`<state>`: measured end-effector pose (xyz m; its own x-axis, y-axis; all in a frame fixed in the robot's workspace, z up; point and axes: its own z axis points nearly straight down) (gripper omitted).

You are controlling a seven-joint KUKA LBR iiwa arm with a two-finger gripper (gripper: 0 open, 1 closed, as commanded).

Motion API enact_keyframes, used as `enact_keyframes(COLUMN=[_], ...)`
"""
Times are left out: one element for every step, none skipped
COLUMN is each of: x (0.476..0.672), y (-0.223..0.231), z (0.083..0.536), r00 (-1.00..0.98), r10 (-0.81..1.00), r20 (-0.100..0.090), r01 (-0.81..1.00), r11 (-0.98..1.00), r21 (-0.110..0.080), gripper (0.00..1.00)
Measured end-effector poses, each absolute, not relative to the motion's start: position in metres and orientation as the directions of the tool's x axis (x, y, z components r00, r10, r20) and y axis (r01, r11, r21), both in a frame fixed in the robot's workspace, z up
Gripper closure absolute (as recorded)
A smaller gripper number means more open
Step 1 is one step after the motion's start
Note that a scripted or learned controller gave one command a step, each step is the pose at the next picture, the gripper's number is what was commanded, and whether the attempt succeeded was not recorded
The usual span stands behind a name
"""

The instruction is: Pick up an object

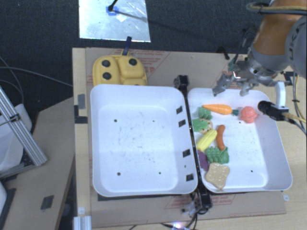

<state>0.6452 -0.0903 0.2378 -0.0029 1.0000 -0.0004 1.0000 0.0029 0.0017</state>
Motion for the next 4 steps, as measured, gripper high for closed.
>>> enact_keyframes(x=[0.602,0.481,0.519,0.572], y=[-0.015,0.037,0.133,0.146], z=[0.181,0.184,0.154,0.081], r00=[-0.010,-0.008,-0.013,-0.007], r10=[1.000,1.000,1.000,1.000], r20=[0.004,0.004,0.003,0.001], r01=[1.000,1.000,1.000,1.000], r11=[0.010,0.008,0.013,0.007], r21=[-0.007,-0.010,0.001,0.003], gripper=[0.00,0.00,0.00,0.00])
